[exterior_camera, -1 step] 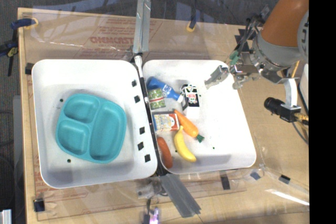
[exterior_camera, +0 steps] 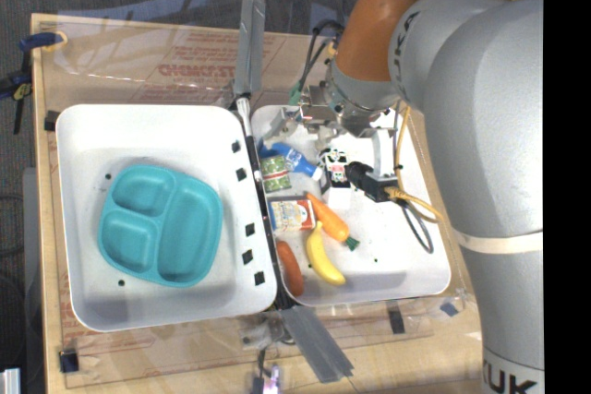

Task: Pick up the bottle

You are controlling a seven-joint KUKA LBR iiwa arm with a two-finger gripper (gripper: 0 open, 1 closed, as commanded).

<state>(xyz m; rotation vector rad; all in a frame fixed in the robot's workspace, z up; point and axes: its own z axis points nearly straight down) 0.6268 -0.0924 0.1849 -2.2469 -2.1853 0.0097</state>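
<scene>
The grey arm (exterior_camera: 462,106) is reaching in from the right, its orange band (exterior_camera: 379,23) bending over the far end of the right bin (exterior_camera: 411,265). The end effector (exterior_camera: 312,117) is hanging over that bin's far left corner, and from where I am standing I cannot tell whether it is set wide or narrow. Nothing is showing in its grasp.

The bottle (exterior_camera: 275,168) is lying in the right bin, close against the left wall and just below the end effector. It looks like a small, clear thing with a green label, lengthwise along the wall. A blue wrapper (exterior_camera: 301,163) is lying just beside it, on its right, and I cannot say whether the two are touching. Further right, a black-and-white carton (exterior_camera: 334,167) is sitting near the middle of the bin.

Nearer to me, a small red-and-white box (exterior_camera: 294,214) is lying just below the bottle. An orange carrot (exterior_camera: 331,219) is slanting along the box's right side, touching it or nearly so. Below those, a banana (exterior_camera: 323,260) and a reddish sausage (exterior_camera: 289,265) are lying side by side at the bin's near left corner, the sausage nearer the wall.

The left bin (exterior_camera: 74,198) is holding one thing, a teal divided plate (exterior_camera: 162,226), lying flat and a little left of centre. Both bins are sitting side by side on the bench (exterior_camera: 434,337), their inner walls meeting along the middle.
</scene>
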